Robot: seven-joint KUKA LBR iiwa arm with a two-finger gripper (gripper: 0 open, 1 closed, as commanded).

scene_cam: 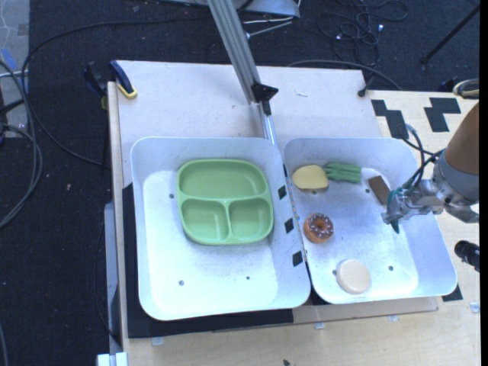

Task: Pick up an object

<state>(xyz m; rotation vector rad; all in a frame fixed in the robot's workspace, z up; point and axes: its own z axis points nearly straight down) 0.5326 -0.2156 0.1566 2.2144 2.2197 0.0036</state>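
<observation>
Arm: you are seeing the grey arm reaching in from 3 o'clock, its orange band at the frame's edge.
Tool: the tool is hanging over the right bin at that bin's 3 o'clock side; you cannot tell from this angle whether it is released or clenched, and nothing is showing in its grip.
Brown block: a small brown block is lying just beside the tool, at its 11 o'clock.
Green item: a green toy is lying at the bin's 12 o'clock, touching the yellow piece.
Yellow piece: a rounded yellow piece is sitting at the bin's 10 o'clock.
Doughnut: a frosted doughnut is resting near the bin's centre, at 6 o'clock from the yellow piece.
Cream disc: a pale round disc is lying at the bin's 6 o'clock, well apart from the tool.
Left bin: the left bin is holding a green divided plate at its 12 o'clock half.
Worktop: both bins are sitting side by side on the pale worktop.
</observation>
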